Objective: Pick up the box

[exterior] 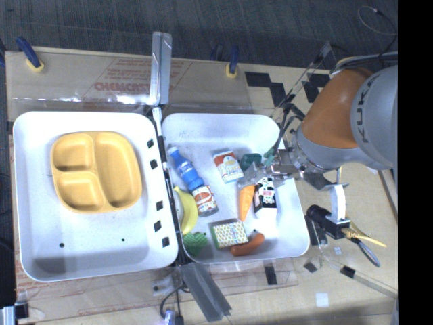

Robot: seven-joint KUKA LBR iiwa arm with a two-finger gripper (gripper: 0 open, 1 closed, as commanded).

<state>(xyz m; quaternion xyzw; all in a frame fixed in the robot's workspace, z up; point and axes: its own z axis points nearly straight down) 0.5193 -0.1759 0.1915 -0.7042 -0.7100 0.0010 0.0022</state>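
Your claw (265,175) hangs over the right bin (203,131) at its 3 o'clock side — I can't tell its state. The box (228,166) lies just at the claw's 9 o'clock, beside the blue bottle (185,168) — carrot (245,201) below.

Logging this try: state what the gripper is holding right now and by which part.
It cannot be told. The gripper sits low in the right bin, over the top end of the black-and-white box, but nothing shows plainly between its fingers.
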